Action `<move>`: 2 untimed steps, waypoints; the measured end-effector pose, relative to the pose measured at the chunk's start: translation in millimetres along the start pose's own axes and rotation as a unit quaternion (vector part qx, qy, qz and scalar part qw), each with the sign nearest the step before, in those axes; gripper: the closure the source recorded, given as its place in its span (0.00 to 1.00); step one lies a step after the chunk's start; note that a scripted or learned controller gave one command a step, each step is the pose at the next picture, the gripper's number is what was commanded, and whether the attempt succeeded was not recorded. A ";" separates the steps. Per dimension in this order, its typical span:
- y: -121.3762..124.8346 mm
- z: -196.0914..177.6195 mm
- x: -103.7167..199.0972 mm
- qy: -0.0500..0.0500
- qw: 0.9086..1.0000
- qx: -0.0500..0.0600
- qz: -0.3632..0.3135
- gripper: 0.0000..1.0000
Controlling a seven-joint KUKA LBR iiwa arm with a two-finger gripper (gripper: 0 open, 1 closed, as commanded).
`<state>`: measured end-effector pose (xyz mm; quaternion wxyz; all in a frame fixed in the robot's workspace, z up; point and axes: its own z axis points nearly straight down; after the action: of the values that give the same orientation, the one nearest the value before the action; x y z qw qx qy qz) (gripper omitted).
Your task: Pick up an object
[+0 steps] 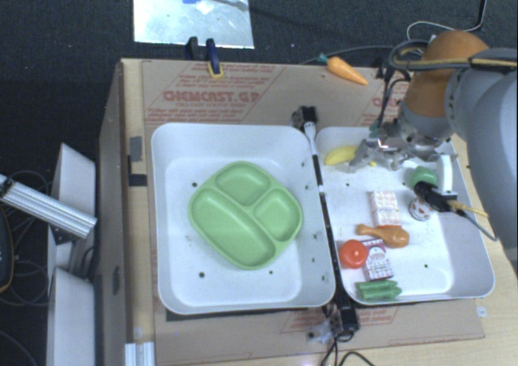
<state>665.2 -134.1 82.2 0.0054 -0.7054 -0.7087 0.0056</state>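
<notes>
We see the grey arm [477,105] reach in from the right, its orange band [441,73] above the wrist, down into the far end of the right bin [473,271]. The claw [379,154] sits low over that bin's far left corner, just beside a yellow banana [340,155]. We cannot tell how wide the claw stands, nor whether anything is between its tips; the metal parts there blur together. The banana lies on the bin floor to the claw's left, seemingly touching or nearly touching it.

Further along the same bin we see a green-and-white round piece [422,175] just right of the claw, and a small round disc [418,210] near it. Toward the middle lies a pink-and-white box [384,206], then an orange drumstick [385,234] just below it. Near the front are a red-orange tomato [354,253], a small printed packet [375,263] beside it, and a green item [377,290] by the front wall.

The left bin [174,154] holds a green plate [245,214] with three compartments, lying flat around its middle.

On the worktop [243,93] behind the bins lies a carrot [346,70], well apart from the claw, and a blue clamp [213,57] stands at the far edge.
</notes>
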 end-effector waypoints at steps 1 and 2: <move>0.3 -0.1 -11.8 0.002 1.000 0.000 0.000 0.00; 0.1 -0.1 -10.6 0.001 1.000 0.000 0.000 0.00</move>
<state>665.3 -144.8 82.3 0.0060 -0.7056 -0.7086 0.0050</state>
